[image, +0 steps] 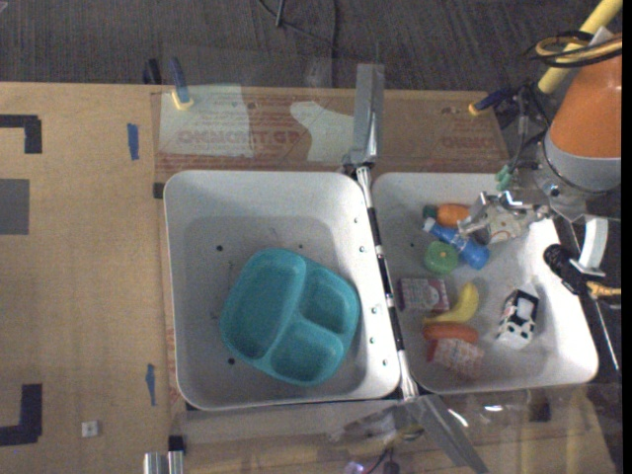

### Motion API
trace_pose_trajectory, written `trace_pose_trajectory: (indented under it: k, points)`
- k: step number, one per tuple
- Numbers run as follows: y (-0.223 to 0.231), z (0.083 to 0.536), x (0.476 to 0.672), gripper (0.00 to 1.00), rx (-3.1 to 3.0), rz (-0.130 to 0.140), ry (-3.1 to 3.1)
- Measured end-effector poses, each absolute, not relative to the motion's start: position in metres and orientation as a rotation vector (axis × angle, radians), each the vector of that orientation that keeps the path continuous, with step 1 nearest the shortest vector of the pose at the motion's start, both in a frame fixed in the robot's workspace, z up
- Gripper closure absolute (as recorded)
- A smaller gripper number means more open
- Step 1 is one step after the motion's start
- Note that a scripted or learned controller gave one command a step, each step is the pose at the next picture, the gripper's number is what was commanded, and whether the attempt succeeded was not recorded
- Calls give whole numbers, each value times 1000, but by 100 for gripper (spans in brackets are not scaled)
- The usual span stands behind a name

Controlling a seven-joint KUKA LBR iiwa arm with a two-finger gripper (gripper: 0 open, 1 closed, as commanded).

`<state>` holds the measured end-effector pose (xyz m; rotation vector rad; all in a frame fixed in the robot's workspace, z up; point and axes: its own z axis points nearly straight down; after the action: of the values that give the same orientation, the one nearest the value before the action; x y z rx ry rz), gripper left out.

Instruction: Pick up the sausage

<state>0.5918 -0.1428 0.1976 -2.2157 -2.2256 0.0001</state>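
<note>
The gripper (pixel 486 217), its grip state unclear, is hovering well above the sausage (pixel 450 332) beside the banana (pixel 460 304).

- The sausage (pixel 450 332) is a short, red-orange link with rounded ends.
- It lies flat on its side, its length running roughly left to right across the view.
- It rests well apart from the gripper (pixel 486 217), lower in the view and a little to its left.
- It sits free, nothing gripping it, on the white floor where it lies.
</note>
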Motion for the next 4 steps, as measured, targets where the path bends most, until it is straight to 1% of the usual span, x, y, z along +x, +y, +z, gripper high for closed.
trace_pose_trajectory:
  k: [1, 2, 3, 4]
  points:
    - [-140, 92, 532, 0, -1933, -15, -2489]
    - [-116, 91, 485, 0, -2255, -18, -2211]
    - [-116, 102, 486, 100, -2256, -23, -2209]
    - [-164, 89, 483, 100, -2121, -11, -2331]
